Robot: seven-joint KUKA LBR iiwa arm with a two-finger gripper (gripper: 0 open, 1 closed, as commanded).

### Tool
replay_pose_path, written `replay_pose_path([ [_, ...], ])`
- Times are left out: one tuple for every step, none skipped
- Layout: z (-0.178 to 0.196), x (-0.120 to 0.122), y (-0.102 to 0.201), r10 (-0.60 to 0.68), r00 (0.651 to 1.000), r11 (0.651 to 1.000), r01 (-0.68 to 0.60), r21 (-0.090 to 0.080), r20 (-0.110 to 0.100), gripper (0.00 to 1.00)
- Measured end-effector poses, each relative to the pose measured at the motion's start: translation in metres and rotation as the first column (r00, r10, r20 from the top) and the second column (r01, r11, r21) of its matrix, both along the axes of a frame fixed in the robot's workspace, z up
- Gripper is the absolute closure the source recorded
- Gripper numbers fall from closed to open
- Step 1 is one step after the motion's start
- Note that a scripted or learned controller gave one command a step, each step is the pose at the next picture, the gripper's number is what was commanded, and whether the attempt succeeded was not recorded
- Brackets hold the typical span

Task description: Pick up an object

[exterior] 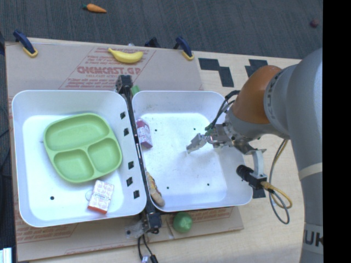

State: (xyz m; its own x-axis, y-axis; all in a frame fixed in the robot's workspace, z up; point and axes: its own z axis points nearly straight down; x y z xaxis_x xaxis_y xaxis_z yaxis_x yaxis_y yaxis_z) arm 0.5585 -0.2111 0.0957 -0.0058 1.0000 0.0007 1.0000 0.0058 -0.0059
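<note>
camera view: the right bin (pixel 181 106) holds two small things along its left wall. a dark red packet (pixel 143 132) lies at about nine o'clock of that bin, its long axis running roughly twelve to six with a slight lean, top end toward eleven. a tan, lumpy object (pixel 154 191) lies at about seven o'clock in the bin's lower left corner, long axis also near twelve to six, partly tucked against the rim.

the gripper (pixel 193 145) hangs over the right bin's floor at about three o'clock of its centre, pointing toward nine o'clock; whether its tips are spread or pressed together i cannot tell, and nothing shows between them. it is well apart from the packet and the tan object.

the left bin (pixel 22 106) carries a green divided plate (pixel 82 146) near its centre and a red and white box (pixel 101 196) at five o'clock of the plate. a banana (pixel 126 55) lies on the cardboard at twelve o'clock of the bins, a green ball (pixel 182 222) at six o'clock below the right bin, and an orange carrot (pixel 96 7) on the floor beyond the bench
</note>
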Motion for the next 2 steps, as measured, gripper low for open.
replay_pose_path([
  [-0.004, -0.072, 0.028, 0.001, 1.000, 1.000, -0.001, 0.001, 0.002, 0.00],
  [-0.004, -0.018, 0.000, -0.002, 1.000, 1.000, 0.002, 0.000, 0.005, 0.00],
])
